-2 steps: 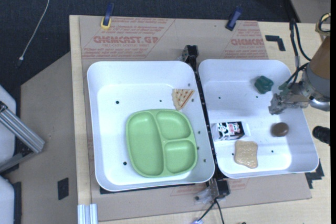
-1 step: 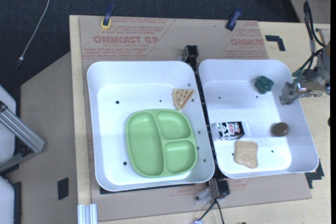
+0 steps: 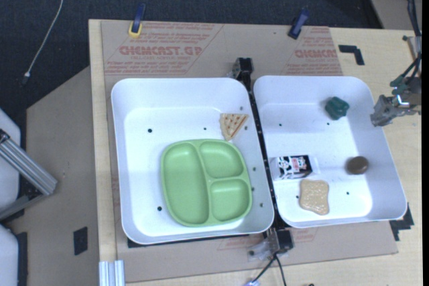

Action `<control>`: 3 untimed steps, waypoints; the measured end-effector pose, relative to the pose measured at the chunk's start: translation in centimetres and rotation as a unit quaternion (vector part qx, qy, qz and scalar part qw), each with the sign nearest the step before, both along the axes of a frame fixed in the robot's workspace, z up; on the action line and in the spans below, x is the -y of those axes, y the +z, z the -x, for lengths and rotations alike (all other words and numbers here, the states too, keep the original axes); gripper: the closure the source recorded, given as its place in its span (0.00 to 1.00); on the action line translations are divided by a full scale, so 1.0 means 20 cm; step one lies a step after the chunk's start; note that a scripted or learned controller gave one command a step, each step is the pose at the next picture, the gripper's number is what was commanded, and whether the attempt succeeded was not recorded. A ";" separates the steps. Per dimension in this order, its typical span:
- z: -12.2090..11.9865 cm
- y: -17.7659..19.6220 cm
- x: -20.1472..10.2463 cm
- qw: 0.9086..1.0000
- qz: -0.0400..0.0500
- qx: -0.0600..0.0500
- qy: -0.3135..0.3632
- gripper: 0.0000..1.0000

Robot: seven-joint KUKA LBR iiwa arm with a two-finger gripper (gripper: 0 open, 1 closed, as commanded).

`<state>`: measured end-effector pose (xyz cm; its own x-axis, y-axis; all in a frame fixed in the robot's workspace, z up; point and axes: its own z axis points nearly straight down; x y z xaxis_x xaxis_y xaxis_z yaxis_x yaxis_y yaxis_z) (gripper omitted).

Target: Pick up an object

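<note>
Objects for picking sit spread over the right bin: a teal lump toward its far right corner, a small brown round piece by the right wall, a tan slab shaped like a slice of toast near the front, and a little black-and-white carton lying against the left wall, just beside the seam between the two bins. All four lie well apart from one another.

The gripper hangs at the right edge of the bench, just outside the right bin's far right rim, nearest the teal lump but not touching it. Nothing sits between its fingers that I can make out (whether the hand is spread or closed I cannot tell from here; it is small and partly cut off).

Over in the left bin, a green divided plate fills the near half, and a waffle-patterned wedge rests just beyond the plate's far right corner.
</note>
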<state>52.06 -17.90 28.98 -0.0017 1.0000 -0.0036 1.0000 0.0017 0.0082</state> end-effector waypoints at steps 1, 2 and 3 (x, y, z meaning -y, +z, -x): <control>-0.11 -0.10 -0.25 1.000 -0.003 -0.005 0.002 1.00; -0.22 -0.09 -0.47 1.000 -0.001 -0.003 -0.001 1.00; -0.29 -0.18 -0.72 1.000 -0.003 -0.006 0.002 1.00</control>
<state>57.77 -3.43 25.47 -0.0055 1.0000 0.0025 1.0000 0.0055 -0.0032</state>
